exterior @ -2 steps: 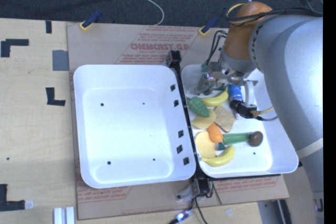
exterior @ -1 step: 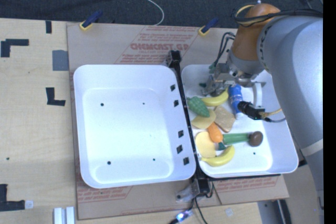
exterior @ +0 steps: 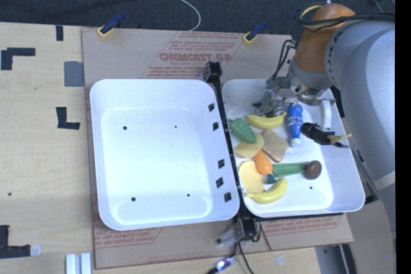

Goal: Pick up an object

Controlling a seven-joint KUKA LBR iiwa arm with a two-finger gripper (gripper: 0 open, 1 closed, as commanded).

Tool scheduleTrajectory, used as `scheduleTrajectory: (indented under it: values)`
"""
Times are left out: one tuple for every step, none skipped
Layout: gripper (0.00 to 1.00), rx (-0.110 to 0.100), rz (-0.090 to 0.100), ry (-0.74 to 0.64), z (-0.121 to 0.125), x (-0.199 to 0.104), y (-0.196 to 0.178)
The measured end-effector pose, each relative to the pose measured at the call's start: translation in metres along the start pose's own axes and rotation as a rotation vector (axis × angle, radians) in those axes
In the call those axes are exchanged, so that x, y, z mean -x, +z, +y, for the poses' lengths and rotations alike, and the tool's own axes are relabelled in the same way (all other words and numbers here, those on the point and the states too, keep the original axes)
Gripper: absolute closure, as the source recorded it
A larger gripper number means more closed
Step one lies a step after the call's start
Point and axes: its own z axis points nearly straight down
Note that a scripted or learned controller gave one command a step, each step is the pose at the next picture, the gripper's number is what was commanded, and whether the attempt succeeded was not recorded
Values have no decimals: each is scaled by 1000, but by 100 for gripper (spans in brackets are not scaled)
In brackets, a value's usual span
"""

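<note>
The jaws are lost in clutter; I can't tell their gap. The gripper (exterior: 276, 99) hangs low at the back of the right bin (exterior: 343, 202), just above a banana (exterior: 265, 120). Nothing looks lifted, so the pick is all ahead. I count two bananas, the second (exterior: 274, 191) at the front, one blue bottle (exterior: 295, 122), one carrot (exterior: 262, 162) and two bins, the left bin (exterior: 154, 90) alongside.

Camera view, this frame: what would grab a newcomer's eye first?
The big grey arm with its orange band comes in from the right, its gripper low over the far side of the right bin. That bin holds a bright jumble: two bananas, a blue bottle, a green piece and an orange one. Beside it sits the left bin, plain white.
</note>
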Motion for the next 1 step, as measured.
scheduleTrajectory:
  values:
    - [100, 9, -5, 3, -22, 59, -2]
